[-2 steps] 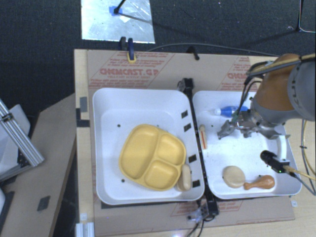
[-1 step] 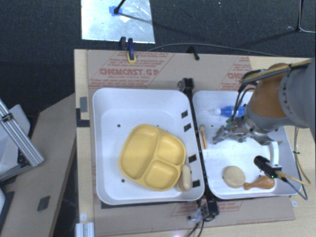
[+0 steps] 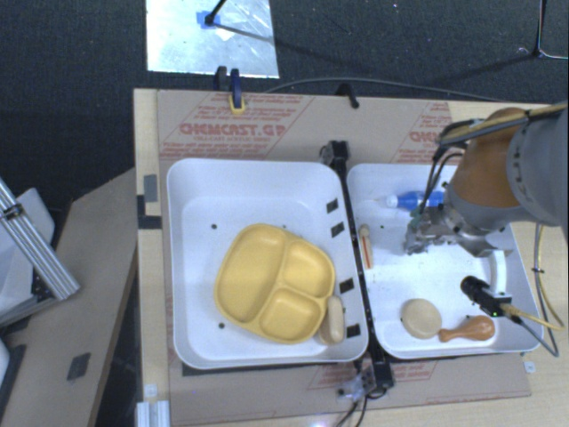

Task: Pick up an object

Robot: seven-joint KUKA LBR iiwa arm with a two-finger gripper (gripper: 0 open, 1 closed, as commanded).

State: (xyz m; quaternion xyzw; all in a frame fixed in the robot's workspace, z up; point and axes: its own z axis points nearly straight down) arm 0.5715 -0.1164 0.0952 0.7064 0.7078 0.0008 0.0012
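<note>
Two white bins side by side on a printed board (image 3: 267,127), with a clamp (image 3: 233,90) on its far edge. The left bin (image 3: 191,238) has a yellow tray (image 3: 276,283) taking up most of the floor, plus a small beige lump (image 3: 333,320) right against the tray's near right corner.

The arm (image 3: 498,172) comes in from the right over the right bin (image 3: 391,269), and its bulk hangs over the far right part of that bin, so we can't see what's under it. The gripper (image 3: 420,241) points down at bare floor around the middle of the bin. Whether it's open or closed we can't tell, since it's too small and blurry.

Nothing looks to be in its grasp. The closest thing is a blue bottle (image 3: 407,201) lying just beyond it on the far side. A thin stick (image 3: 365,245) lies to its left, along the bin's left wall. On the near side, well apart from it, we've got a round beige disc (image 3: 420,317) and just right of that an orange-brown club (image 3: 467,330) – both close to the near wall.
</note>
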